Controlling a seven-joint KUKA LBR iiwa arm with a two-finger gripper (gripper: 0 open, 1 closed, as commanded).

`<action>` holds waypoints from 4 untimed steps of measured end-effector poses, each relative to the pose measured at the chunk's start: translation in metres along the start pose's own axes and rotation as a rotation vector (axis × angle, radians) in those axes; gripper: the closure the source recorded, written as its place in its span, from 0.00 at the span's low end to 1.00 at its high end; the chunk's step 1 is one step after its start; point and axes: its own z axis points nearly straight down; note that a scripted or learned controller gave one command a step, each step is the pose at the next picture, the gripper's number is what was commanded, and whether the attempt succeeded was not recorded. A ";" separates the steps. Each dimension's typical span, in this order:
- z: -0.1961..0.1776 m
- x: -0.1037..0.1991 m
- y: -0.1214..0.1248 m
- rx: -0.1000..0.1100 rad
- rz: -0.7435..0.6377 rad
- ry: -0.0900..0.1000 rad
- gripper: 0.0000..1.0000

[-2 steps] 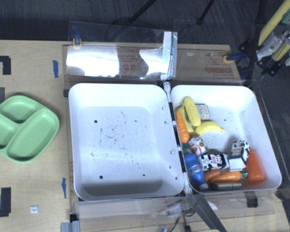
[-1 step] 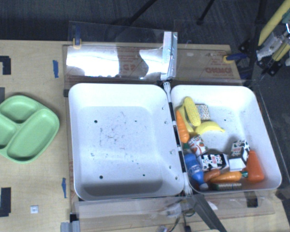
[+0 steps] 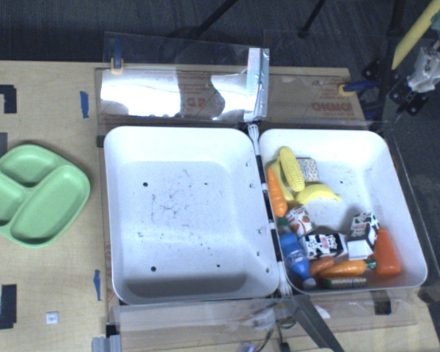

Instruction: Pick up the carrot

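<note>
Wooden tabletop [image 3: 44,284] is carrying a green plate [image 3: 34,194] at far left, then the left bin [image 3: 125,145], then the right bin [image 3: 396,167] crowded with toy food. Carrot [image 3: 386,254] is lying in that bin's near right corner, long axis running roughly toward and away from the camera, tip nearer, touching an orange piece [image 3: 342,268] beside it. Corn [image 3: 290,169] is sitting further back. Pincer [image 3: 427,68] is hanging beyond the bin's far right corner; its opening cannot be told. Carrot is lying nearer the camera than it.

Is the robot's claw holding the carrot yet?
No. The gripper is up at the top right, away from the bins, with nothing in it. The carrot lies in the right bin.
</note>
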 end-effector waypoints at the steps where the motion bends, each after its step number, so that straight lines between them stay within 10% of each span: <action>1: 0.000 0.001 0.000 0.000 0.000 0.000 0.00; 2: 0.000 0.001 0.000 0.000 0.000 0.000 0.00; 3: -0.011 0.002 0.001 -0.005 -0.004 -0.003 1.00; 4: -0.011 0.003 0.001 -0.004 -0.004 -0.002 0.00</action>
